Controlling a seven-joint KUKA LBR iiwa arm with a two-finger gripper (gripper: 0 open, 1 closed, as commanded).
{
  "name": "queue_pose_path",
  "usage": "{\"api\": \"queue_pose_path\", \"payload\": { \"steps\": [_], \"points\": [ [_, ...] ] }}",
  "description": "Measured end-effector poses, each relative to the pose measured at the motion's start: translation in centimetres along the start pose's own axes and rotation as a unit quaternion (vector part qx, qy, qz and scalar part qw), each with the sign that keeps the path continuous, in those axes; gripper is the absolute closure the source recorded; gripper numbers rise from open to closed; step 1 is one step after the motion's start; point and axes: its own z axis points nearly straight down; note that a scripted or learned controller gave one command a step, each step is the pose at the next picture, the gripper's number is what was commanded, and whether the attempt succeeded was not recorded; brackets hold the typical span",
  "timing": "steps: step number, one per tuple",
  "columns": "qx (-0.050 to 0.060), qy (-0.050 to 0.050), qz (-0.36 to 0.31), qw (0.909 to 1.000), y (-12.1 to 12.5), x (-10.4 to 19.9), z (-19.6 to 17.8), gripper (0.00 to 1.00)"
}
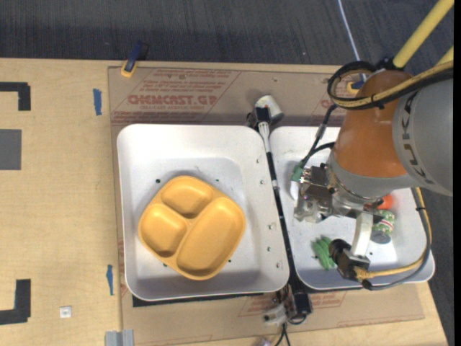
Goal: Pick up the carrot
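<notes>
Entry: my grey arm's two-finger gripper [317, 209] sits low inside the shallow white right bin [302, 269]; claw state I cannot tell. Small orange carrot [387, 202] lies beside the wrist, partly hidden.

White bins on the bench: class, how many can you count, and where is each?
2. One white bin sits on the left, holding a yellow divided plate. The other bin sits beside it on the right, partly covered by the arm.

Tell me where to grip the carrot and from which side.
Grip the carrot across its orange body, from straight above: it lies low in the right bin. The arm hides most of it, so its axis is unclear.
</notes>
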Motion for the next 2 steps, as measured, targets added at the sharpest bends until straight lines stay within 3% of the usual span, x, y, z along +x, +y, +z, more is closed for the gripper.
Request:
{"api": "queue_pose_path", "payload": {
  "steps": [1, 2],
  "points": [
    [-0.002, 0.000, 0.134, 0.9910, -0.60, 2.32, -3.16, 1.00],
    [-0.001, 0.000, 0.134, 0.9910, -0.61, 2.32, -3.16, 0.00]
  ]
}}
